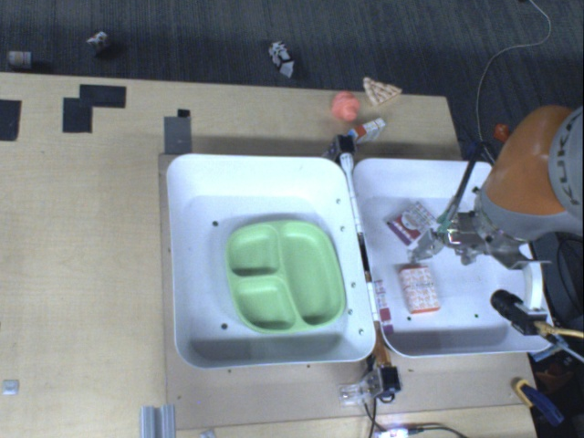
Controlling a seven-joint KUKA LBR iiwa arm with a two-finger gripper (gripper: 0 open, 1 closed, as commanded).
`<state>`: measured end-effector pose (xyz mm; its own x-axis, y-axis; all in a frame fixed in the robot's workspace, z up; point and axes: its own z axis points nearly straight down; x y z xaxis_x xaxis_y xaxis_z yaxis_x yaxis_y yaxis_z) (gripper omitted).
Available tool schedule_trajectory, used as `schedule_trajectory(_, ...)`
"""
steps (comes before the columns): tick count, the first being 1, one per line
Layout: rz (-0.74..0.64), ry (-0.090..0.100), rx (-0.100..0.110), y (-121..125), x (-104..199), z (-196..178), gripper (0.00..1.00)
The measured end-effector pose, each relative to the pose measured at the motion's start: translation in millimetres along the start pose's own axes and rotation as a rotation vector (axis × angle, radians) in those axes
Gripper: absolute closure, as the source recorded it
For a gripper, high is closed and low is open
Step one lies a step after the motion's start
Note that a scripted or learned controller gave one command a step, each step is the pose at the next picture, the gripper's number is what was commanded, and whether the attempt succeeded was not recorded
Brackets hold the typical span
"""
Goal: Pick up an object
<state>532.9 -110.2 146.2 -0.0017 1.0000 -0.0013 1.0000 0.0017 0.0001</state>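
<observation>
The right bin (456, 331) holds 2 flat packets. The pink packet (419, 288) lies at 6 o'clock from the gripper (436, 238), apart from it; the red packet (407, 224) lies at 10 o'clock, just beside it. Finger state: cannot tell. Judged light, thin and slippery, so best pinched across the narrow sides. Open floor lies at 3 o'clock; the bin wall is near at 9.

objects: right bin | pale speckled packet (419, 288) lies flat, mid-floor | dark red and white packet (408, 223) lies tilted, just above it, toward the back wall
</observation>
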Motion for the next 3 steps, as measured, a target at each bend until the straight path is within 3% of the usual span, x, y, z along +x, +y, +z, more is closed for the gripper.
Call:
schedule_trajectory(1,0.000,0.000,-0.009,-41,19,59,0.00)
schedule_trajectory(2,-0.001,0.000,-0.016,-39,19,48,1.00)
schedule_trajectory(3,-0.003,0.002,-0.004,-45,78,-39,1.00)
